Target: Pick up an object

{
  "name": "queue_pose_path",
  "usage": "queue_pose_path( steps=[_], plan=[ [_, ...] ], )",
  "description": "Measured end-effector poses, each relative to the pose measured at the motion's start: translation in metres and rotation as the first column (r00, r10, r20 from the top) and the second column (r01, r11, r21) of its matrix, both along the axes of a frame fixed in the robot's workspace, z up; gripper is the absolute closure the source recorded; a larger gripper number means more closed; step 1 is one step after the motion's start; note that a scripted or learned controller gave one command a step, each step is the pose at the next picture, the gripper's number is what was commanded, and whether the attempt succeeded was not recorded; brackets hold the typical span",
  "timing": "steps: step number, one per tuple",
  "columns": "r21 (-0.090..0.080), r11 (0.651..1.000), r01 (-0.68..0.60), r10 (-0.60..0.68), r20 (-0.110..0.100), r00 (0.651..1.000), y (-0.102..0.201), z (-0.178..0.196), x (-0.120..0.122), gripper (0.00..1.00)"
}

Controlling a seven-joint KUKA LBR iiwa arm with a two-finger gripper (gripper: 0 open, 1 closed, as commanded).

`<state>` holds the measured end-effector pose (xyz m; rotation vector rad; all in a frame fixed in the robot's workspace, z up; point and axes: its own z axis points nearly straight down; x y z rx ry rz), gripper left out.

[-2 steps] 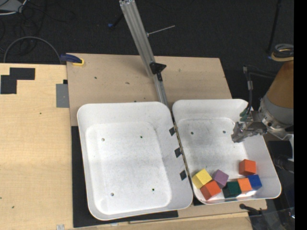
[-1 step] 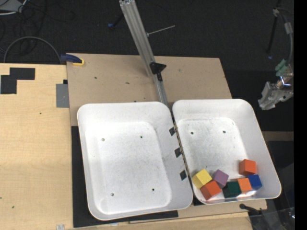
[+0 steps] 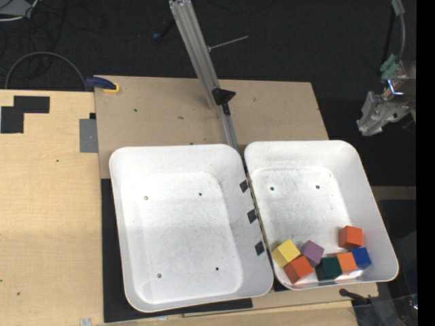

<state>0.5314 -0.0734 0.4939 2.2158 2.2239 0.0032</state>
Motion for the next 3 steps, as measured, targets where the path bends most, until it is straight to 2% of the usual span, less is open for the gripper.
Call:
queue_pose_path(
  steps=[1,2,3],
  plan=[
    [-0.002,1.0,0.005,-0.005,-0.001,1.0,-0.027,0.03,0.032,1.0],
    [0.0,1.0,0.002,-0.002,-0.002,1.0,-0.026,0.048,0.0,1.0],
    [0.002,1.0,-0.005,0.005,-0.005,1.0,0.09,0.045,0.047,1.0]
  ],
)
